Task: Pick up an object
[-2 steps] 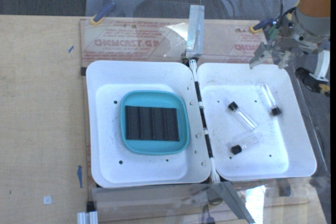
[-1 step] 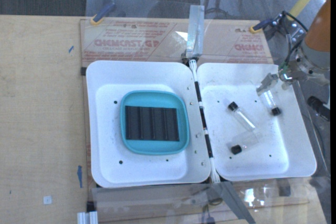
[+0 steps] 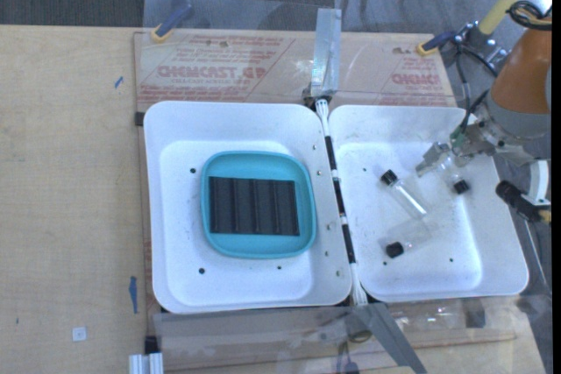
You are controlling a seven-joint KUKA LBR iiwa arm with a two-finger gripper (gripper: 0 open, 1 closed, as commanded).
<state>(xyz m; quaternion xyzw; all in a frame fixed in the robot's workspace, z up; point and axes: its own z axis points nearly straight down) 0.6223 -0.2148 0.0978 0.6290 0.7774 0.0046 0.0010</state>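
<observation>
Left bin (image 3: 175,188): teal rounded-square tray (image 3: 259,204), dark ribbed insert. Right bin (image 3: 500,267): clear cylindrical vials (image 3: 405,194), black caps. Gripper (image 3: 456,144) at far right; jaws' state indeterminate.

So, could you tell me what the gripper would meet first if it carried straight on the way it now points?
Probably the clear vial in the right bin: the gripper points down-left toward it, though depth is unclear.

Bright, even overhead light; soft shadows inside both white bins (image 3: 166,188); slightly soft focus, blurrier toward far right.
</observation>
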